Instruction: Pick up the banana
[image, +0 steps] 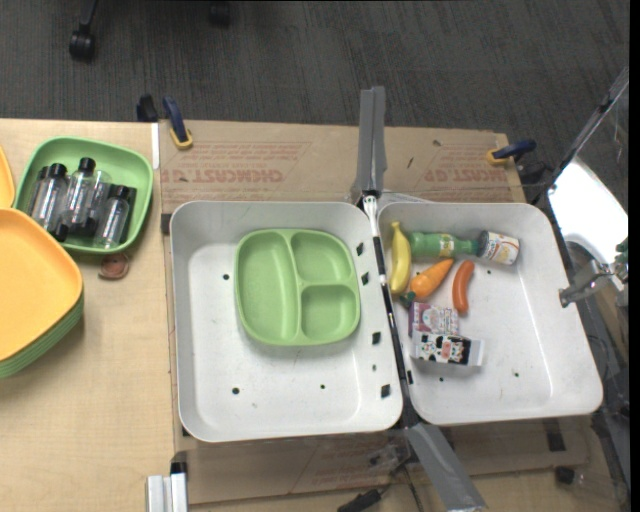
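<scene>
Right shallow white plastic bin (560, 380) holds the curved yellow banana (399, 259), lying against its left wall beside an orange carrot (431, 277). Left white bin (200, 390) carries a green three-compartment plate (297, 287). At the right frame edge, a metallic gripper (592, 284) is cut off; jaw state unreadable.

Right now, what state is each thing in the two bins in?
banana: lying flat along the right bin's left wall, not gripped
green bottle: on its side
carrot: lying flat beside the banana
sausage: lying flat
carton: lying on its side
green divided plate: right side up in the left bin
</scene>
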